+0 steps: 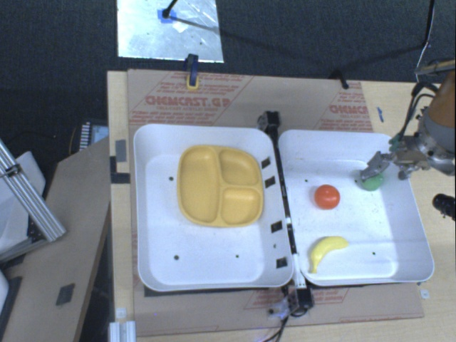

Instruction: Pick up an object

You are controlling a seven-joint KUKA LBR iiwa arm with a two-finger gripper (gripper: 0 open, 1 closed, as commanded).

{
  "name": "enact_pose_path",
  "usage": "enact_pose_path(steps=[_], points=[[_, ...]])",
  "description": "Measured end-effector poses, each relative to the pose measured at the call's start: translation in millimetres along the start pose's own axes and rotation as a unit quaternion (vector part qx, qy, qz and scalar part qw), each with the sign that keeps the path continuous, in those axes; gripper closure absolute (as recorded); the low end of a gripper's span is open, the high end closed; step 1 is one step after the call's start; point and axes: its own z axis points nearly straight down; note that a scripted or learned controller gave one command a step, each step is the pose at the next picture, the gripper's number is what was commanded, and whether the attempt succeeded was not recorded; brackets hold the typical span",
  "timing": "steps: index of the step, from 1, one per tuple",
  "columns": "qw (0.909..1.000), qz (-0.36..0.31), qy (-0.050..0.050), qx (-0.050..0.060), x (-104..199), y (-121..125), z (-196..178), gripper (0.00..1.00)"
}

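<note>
Claw first: I see it (375,171) low over the far right part of the right bin (410,269), reaching in from the right on the grey arm (438,130). One grey finger slants down to the left, and its tip sits right at a small green object (370,184), touching it or just above it. I cannot tell from this slanted view whether the claw is spread or pressed together, and I cannot see the green object between two fingers, so I do not count it as grasped.

Moving outward, a red round object (327,197), tomato-like, rests on the bin floor near the claw, to its left and nearer the camera. A yellow banana (325,251) lies well apart from the claw, toward the near edge of the same bin. All three sit on the white floor; nothing is lifted.

Across the divider, the left bin (153,262) bears a yellow divided plate (217,185), well away from the arm.

My judgement of progress: the approach looks done, with the green object the likely target. The grasp is unconfirmed, and the lift, which is the whole point of the task, is not yet done.
</note>
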Motion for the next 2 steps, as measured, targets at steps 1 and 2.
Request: enact_pose_path(steps=[1,2], points=[[1.0000,-0.002,-0.001,-0.006,1,2,-8,0.00],[1.0000,-0.001,-0.001,-0.005,4,2,33,0.00]])
